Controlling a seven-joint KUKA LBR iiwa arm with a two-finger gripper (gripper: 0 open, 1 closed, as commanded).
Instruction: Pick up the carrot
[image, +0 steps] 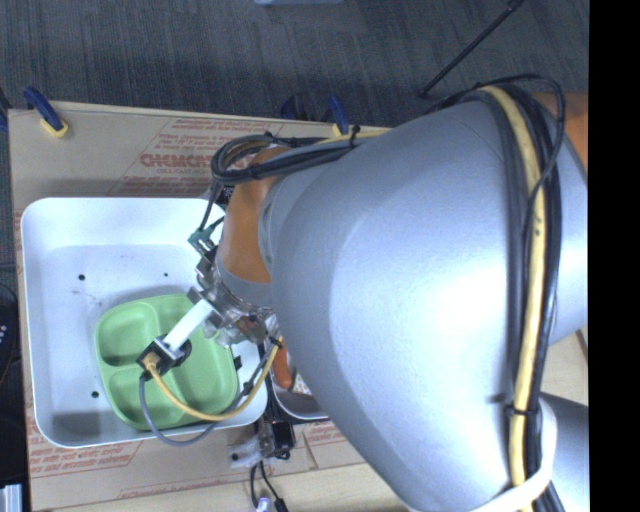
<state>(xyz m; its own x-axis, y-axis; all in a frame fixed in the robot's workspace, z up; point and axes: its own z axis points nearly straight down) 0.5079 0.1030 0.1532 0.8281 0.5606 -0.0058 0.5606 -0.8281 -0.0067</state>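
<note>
One thing cannot be told: whether the grip at the arm's tip is released or clenched, since the wrist (238, 318) hides it, low over the green divided tray (120, 335) in the left white bin (50, 230). A small orange sliver, seemingly the carrot (284, 372), peeks out at lower centre, just right of that bin's corner, under the grey arm (400, 300). Cardboard covers the desk (150, 160).

Grey arm (420, 300) reaches in fr. view's right, wrist (238, 300) angled down.
</note>
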